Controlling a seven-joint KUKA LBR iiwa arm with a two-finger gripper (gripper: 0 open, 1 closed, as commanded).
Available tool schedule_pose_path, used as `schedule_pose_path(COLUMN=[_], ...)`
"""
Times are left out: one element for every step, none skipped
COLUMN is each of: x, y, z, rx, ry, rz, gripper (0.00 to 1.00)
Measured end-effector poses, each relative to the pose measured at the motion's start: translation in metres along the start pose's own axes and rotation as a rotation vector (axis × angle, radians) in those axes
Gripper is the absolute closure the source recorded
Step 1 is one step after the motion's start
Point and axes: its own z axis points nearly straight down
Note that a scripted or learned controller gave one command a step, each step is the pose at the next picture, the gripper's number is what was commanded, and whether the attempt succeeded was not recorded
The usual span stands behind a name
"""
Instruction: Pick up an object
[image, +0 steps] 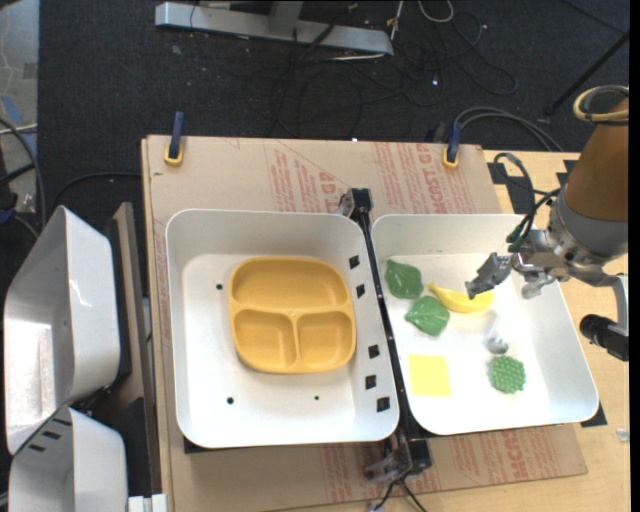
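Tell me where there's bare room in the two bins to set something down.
Left bin: bare strips border the yellow divided tray on all sides, widest toward the front corners. Right bin: its far edge and front right corner are bare. The middle is crowded with two green leaf pieces, a banana, a yellow square, a green bumpy piece and the gripper.

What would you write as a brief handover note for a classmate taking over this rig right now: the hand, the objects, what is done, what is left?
Hand: above the right bin, right beside the yellow banana; its grip cannot be judged.
Objects in the right bin: banana, two green leaves, yellow square, green bumpy ball, small grey piece. Left bin: yellow divided tray.
Done: nothing visibly lifted.
Left: grasp and lift one object, probably the banana.
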Motion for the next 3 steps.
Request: schedule_pose_path(x=[0.001,0.006,0.001], y=[0.003,0.012,0.008], z=[-0.007,0.043,0.087], rx=[-0.013,-0.01,-0.013], ry=[-0.002,-0.002,-0.003], rz=[-0.003,-0.005,0.0], gripper=[0.0,0.0,0.0])
